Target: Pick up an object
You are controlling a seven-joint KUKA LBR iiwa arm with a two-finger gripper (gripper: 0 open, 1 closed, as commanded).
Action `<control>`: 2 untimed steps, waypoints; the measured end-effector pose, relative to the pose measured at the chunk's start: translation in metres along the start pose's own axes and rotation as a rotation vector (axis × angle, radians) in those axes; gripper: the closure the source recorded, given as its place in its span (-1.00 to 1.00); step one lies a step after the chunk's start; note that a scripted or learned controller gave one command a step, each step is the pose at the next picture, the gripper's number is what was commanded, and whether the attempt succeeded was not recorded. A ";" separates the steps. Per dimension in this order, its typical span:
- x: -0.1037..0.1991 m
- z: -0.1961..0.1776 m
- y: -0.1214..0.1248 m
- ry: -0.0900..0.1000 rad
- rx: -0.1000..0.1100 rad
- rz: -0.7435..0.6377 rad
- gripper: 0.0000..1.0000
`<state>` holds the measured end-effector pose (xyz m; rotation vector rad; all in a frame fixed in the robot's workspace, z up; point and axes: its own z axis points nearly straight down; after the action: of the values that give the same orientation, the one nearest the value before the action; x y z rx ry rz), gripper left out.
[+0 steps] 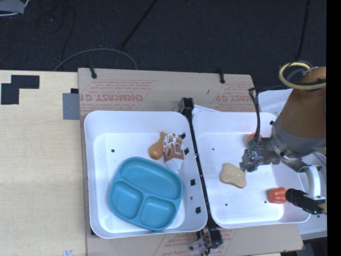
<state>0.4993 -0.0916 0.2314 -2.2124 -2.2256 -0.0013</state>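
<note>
As it reaches in, the gripper (pixel 250 163) hangs just beside the biscuit (pixel 233 175).

Blue tray (pixel 145 193), tan cookie (pixel 233 175)

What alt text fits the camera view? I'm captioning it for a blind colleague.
A grey robot arm reaches from the right, its claw low over the right bin beside a tan biscuit-shaped toy; an orange object lies nearer the front. The left bin holds a blue divided plate and small toys.
</note>
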 end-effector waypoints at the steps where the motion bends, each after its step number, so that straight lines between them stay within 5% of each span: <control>1: 0.050 -0.007 0.002 -0.001 0.000 0.001 1.00; 2: 0.099 -0.014 0.011 -0.002 0.002 0.002 1.00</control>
<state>0.5098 0.0075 0.2455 -2.2142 -2.2240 0.0027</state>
